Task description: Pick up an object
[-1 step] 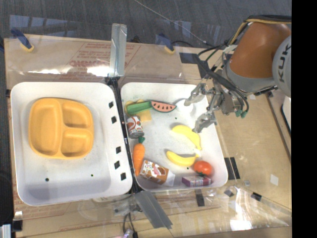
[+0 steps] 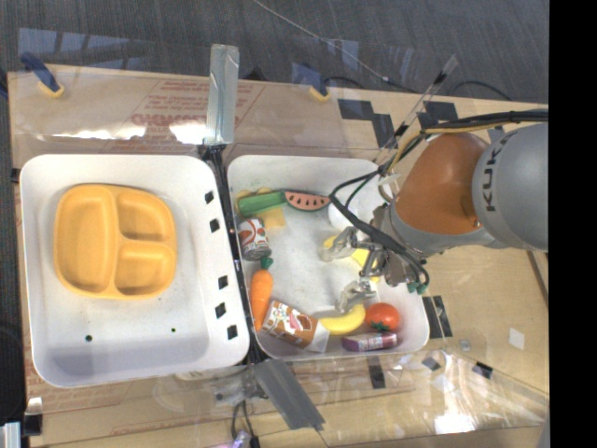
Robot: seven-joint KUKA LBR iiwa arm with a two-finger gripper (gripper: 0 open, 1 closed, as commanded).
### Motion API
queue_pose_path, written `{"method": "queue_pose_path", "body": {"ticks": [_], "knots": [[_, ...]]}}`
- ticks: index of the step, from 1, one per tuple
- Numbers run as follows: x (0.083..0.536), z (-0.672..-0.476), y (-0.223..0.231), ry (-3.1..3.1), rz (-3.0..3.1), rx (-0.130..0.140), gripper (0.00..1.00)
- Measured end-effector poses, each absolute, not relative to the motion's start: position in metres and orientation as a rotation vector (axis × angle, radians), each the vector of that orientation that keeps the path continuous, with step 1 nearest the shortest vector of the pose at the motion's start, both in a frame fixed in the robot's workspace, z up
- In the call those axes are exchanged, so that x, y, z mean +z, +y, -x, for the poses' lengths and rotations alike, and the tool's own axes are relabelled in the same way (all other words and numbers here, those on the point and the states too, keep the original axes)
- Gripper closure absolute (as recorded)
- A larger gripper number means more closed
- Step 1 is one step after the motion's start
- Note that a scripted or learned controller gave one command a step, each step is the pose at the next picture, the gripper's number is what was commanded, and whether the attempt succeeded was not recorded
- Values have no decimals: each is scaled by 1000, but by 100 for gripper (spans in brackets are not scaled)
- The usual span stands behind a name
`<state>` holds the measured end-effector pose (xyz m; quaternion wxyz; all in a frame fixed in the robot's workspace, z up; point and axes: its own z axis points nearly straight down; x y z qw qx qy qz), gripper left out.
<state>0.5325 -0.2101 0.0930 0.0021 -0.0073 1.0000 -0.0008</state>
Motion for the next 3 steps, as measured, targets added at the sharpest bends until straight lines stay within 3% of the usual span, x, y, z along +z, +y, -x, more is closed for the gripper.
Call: {"method": "queue_pose_path", "body": {"ticks": [1, 2, 3], "knots": [[94, -549, -209, 3130, 186, -4, 0], [138, -633, -192, 3132, 70, -2, 0], [127, -659, -208, 3124, 285, -2, 0]]}}
